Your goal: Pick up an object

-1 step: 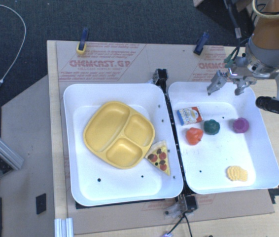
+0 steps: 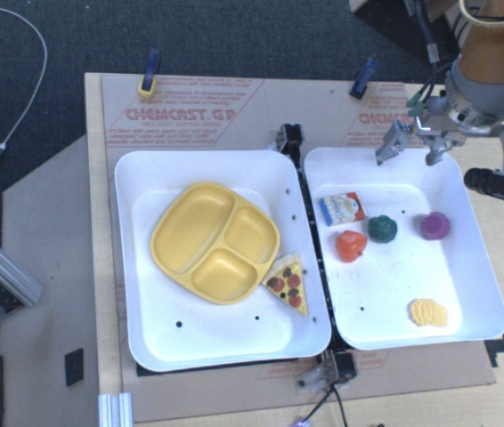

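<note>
Bright, even overhead light, white bins [image 2: 234,350] left of and below the gripper [image 2: 410,149] near blown out, soft faint shadows under the toys, floor far left stayed dark, focus fairly sharp, slight softness on the arm [image 2: 492,52] above.

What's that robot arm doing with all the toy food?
A grey robot arm with an orange band hangs its open two-finger gripper above the far edge of the right white bin, holding nothing. Below lie a small snack packet, a red-orange toy, a green ball, a purple ball and a yellow ridged toy. The left white bin holds a yellow divided plate and a toy pizza slice.
</note>
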